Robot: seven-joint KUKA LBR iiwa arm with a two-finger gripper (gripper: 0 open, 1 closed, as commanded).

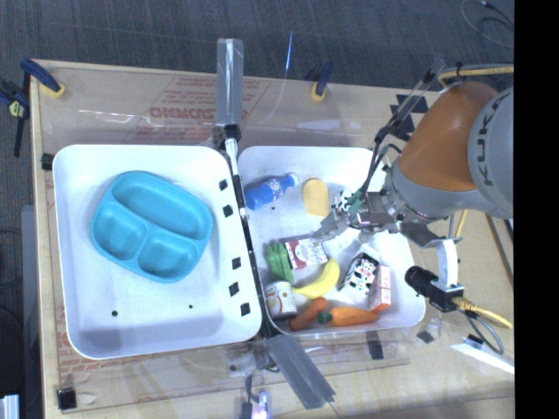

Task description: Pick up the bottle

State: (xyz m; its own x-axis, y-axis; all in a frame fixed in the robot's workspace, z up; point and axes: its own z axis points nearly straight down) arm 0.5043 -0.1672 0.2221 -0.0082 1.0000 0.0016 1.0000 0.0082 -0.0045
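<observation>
Dark grey carpet is showing behind a pale wooden counter [131, 94], which is carrying two shallow white bins side by side.

Starting at the left, we are seeing the left white bin [79, 304] holding a turquoise plastic divided plate [153, 225], lying flat toward its upper half.

Moving across the divider, the right white bin [288, 157] is holding a crowd of small things. A blue plastic bottle with a white cap [266, 190] is lying on its side near the upper left corner, cap end pointing right. Just beside it to the right a yellow rounded lemon-like toy [315, 196] is resting. Lower down we are finding a green leafy toy [279, 259], a red-and-white small carton [307, 252], a yellow banana [321, 281], a small tin can [279, 298], an orange carrot [351, 316] and a black-and-white patterned box [362, 274].

At the right, the grey arm with its orange band [450, 147] is reaching in, and its hand [348, 217] is hanging over the middle of the right bin, well apart from the bottle. We cannot tell whether the hand is released or clenched.
</observation>
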